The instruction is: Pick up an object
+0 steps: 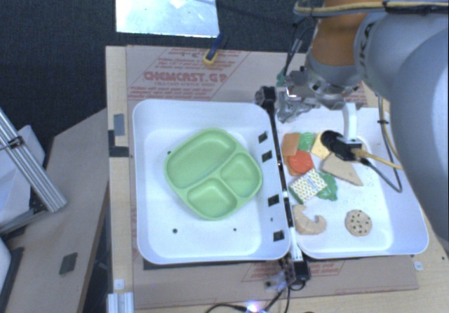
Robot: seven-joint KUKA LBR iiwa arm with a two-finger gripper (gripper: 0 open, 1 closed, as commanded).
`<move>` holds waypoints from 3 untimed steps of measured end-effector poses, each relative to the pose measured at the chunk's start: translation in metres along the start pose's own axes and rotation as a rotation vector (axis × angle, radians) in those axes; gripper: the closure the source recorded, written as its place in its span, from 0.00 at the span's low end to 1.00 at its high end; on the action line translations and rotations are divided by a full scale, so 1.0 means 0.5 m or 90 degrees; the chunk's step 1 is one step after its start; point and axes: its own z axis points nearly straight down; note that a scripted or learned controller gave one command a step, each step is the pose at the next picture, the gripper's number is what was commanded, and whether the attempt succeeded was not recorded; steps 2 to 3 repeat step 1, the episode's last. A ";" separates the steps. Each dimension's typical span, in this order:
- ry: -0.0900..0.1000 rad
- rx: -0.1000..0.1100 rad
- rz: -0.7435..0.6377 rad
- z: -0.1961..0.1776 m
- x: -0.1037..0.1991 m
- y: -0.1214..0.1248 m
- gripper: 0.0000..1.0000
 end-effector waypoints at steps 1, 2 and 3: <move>0.000 0.000 0.003 -0.032 -0.021 -0.007 1.00; 0.000 0.000 0.003 -0.032 -0.021 -0.007 1.00; 0.000 0.000 0.003 -0.032 -0.021 -0.007 1.00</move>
